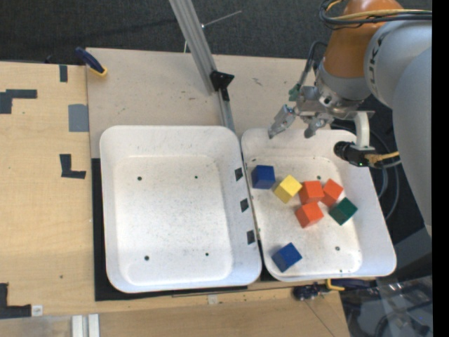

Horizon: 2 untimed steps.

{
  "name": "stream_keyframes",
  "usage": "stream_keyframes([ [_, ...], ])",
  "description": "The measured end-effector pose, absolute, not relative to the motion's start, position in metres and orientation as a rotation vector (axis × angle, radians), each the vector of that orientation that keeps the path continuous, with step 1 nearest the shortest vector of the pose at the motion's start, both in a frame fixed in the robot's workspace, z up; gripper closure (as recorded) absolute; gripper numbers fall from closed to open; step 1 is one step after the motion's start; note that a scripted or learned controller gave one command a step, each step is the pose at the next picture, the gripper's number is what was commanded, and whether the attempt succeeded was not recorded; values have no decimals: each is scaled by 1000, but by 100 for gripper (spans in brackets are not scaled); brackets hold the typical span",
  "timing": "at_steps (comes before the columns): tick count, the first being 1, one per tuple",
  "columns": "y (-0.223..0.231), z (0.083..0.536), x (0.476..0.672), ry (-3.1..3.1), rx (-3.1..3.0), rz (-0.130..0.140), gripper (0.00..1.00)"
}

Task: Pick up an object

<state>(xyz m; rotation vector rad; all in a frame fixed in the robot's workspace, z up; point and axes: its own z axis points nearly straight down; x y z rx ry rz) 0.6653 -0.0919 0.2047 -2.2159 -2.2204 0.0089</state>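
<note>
The blocks lie in the right bin (372,258) — a yellow block (287,188) touching nothing, blue block (263,176) just left, three orange blocks (313,191) and a green block (343,210) crowding right. My claw (295,127) hangs spread wide over the far rim, holding nothing.

- No writing, label, brand name, number or sign can be read anywhere.
- The worktop (161,90) carries only plain dark tape patches with no letters on them.
- The cubes and the bins have blank faces.
</note>
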Motion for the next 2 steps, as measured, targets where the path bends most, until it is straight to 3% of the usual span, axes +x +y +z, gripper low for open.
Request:
stream_keyframes([
  [2,-91,88,668,-2219,-2214,18,0],
])
